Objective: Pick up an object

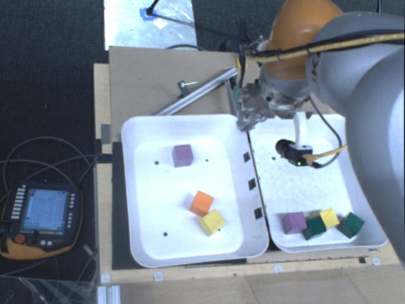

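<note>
In the left bin [142, 170] lie a purple cube [182, 155], an orange cube [202, 202] and a yellow cube [212, 221]; the orange and yellow ones touch. Along the near edge of the right bin [316, 182] sit a purple cube [293, 221], a dark green cube [313, 227], a yellow cube [328, 217] and a second green cube [350, 224]. My gripper [245, 120] hangs over the far end of the seam between the two bins, well away from every cube. Nothing shows in its grasp.
The grey arm with its orange band [304, 18] covers the upper right. A small black unit [288, 149] on a cable hangs over the right bin. A metal rod [196, 90] lies behind the left bin. A teach pendant [38, 217] rests at far left.
</note>
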Robot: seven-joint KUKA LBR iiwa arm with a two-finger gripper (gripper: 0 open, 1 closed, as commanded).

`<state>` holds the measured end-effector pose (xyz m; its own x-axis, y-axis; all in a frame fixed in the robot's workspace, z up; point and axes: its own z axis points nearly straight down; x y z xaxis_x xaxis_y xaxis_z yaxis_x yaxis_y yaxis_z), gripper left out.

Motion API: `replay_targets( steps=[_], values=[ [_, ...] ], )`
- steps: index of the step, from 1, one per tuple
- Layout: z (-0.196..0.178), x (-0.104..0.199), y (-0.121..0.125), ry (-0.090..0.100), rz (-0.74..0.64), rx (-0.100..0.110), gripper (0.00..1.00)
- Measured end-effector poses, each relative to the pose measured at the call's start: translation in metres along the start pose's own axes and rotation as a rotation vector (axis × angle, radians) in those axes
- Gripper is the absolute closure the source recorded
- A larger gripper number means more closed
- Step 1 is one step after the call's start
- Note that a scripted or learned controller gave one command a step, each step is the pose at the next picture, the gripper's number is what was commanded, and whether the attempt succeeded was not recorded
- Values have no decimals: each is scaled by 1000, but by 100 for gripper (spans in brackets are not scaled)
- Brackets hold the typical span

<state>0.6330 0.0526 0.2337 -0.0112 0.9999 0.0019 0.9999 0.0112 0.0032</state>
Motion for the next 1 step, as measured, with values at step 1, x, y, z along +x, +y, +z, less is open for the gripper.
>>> replay_targets(
  steps=[1],
  values=[
    [9, 42, 25, 0, 2, 0, 100]
  ],
)
